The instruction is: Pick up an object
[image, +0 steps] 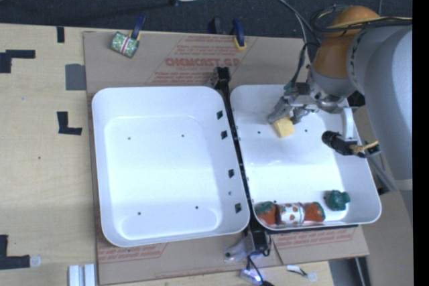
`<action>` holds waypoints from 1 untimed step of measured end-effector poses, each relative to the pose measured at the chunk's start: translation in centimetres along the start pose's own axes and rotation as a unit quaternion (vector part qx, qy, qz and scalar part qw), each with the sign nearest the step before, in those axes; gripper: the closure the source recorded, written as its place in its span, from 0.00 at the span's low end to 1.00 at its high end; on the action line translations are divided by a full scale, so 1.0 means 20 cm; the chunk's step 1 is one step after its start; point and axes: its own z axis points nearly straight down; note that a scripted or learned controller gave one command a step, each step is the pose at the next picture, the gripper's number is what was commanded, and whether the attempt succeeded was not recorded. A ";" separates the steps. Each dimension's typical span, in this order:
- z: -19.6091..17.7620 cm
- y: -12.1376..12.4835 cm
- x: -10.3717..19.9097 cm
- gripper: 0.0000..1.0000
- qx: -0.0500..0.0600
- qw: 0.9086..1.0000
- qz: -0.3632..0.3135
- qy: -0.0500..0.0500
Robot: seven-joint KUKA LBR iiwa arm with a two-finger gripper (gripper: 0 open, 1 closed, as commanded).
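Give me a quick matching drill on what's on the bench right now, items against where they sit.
Items:
1. yellow block
2. green toy
3. small green patterned box
4. left bin

Places:
A. on the cardboard, beyond the bins
B. near corner of the right bin
C. beneath the tool, far part of the right bin
D. beside the right bin

Pairs: 1-C, 2-B, 3-A, 4-D

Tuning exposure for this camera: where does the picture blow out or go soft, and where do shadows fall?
Camera view: the left bin floor glares near white, hiding surface detail; the right bin shows softer grey shading under the gripper; the yellow block is slightly soft; the small objects along the near wall are blurry, their shapes hard to read.
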 end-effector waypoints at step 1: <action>-0.77 0.06 0.34 1.00 -0.007 1.000 -0.003 0.001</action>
